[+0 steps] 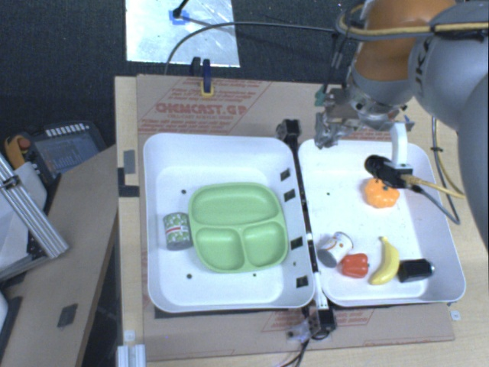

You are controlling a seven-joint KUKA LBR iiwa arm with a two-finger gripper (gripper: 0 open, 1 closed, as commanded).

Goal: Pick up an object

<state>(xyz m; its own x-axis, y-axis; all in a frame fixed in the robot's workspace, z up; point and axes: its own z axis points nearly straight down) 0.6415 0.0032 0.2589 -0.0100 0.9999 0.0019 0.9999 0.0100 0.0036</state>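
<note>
From my remote station I record two white bins side by side on the bench. The left bin (157, 205) carries a green three-compartment tray (237, 226) near its middle, with a small labelled can (176, 230) standing just beside the tray's left edge.

The right bin (336, 182) carries the loose items. An orange fruit-shaped object (380, 193) sits toward the far right part of the bin, with a black fitting touching its top. Along the near edge I note, from left to right, a small white and grey object (334, 248) close to the bin's left wall, a red pepper-like item (354, 265) touching it, a yellow banana (386, 261) lying at a slant, and a black block (415, 269) near the near right corner.

The gripper (330, 132) hangs at the far left corner of the right bin, over its rim, well apart from every item. The fingers are too small and blurred at this angle; I cannot tell how far the jaws stand open. I see nothing between them.
</note>
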